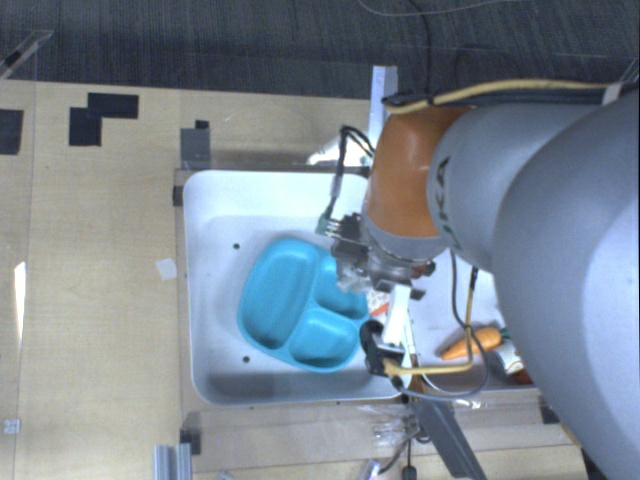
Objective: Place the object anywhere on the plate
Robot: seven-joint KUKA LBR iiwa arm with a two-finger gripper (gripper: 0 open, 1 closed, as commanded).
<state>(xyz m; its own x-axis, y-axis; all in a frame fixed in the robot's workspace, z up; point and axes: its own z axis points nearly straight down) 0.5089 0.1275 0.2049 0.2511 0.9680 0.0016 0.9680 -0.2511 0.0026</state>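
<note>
Nearest us, an orange carrot-like object (pixel 472 342) lies in the right bin, beside the arm, not on the plate. Farther in, our claw (pixel 372 286) hovers over the blue divided plate (pixel 280 293), presumably for placing; we cannot tell its state.

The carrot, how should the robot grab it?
Probably across the middle of the carrot, coming straight down from above. It lies flat in the right bin, long and thin, so fingers closing across its narrow width should fit. Cables cross its near end, so the middle looks safer. The plate sits in the left bin.
</note>
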